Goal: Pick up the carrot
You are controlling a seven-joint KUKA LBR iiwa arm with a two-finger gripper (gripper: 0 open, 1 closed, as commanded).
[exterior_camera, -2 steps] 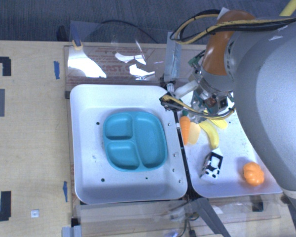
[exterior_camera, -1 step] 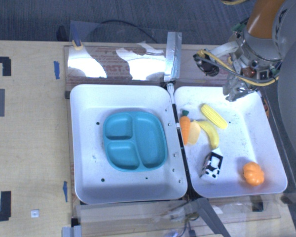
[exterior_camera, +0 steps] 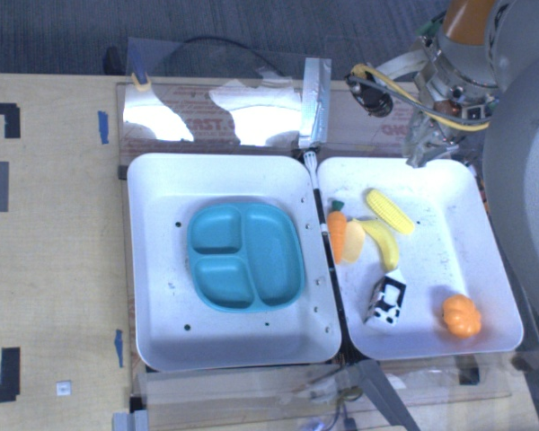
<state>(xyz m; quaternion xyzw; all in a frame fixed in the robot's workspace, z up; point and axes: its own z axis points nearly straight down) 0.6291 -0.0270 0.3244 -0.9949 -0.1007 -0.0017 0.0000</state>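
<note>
Two white bins (exterior_camera: 153,268) sit side by side, holding one blue divided plate (exterior_camera: 247,256), one carrot (exterior_camera: 338,234), one corn cob (exterior_camera: 389,211), one banana (exterior_camera: 384,243), one orange fruit (exterior_camera: 461,315) and one black-and-white toy (exterior_camera: 387,301).

We see the carrot (exterior_camera: 338,235) (orange, with a green top) lying lengthwise against the left wall of the right bin (exterior_camera: 494,241), its green end pointing away.
</note>
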